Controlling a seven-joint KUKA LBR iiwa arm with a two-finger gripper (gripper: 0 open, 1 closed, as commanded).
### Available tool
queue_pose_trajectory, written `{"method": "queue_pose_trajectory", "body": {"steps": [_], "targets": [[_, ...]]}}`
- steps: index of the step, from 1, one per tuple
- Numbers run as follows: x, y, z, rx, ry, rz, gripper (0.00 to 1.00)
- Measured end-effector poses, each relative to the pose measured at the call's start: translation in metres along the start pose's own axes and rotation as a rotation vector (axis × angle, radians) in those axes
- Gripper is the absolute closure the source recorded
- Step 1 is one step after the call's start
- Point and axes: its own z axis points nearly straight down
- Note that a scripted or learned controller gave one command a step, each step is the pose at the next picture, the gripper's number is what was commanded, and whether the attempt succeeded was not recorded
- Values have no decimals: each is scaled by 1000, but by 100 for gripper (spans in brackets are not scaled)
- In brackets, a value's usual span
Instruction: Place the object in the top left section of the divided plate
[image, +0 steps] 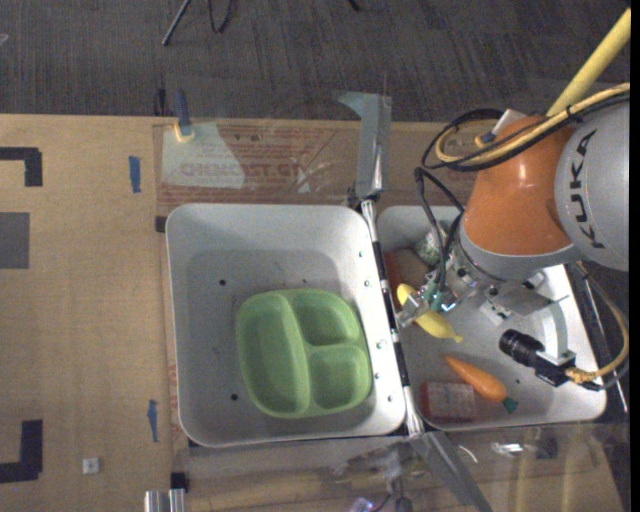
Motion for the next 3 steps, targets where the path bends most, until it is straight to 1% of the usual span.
{"method": "queue_pose_trajectory", "body": {"steps": [1, 2, 3], "targets": [[33, 22, 7, 0, 1, -85, 100], [8, 45, -1, -4, -4, -174, 100], [32, 0, -6, -1, 0, -270, 100]]}}
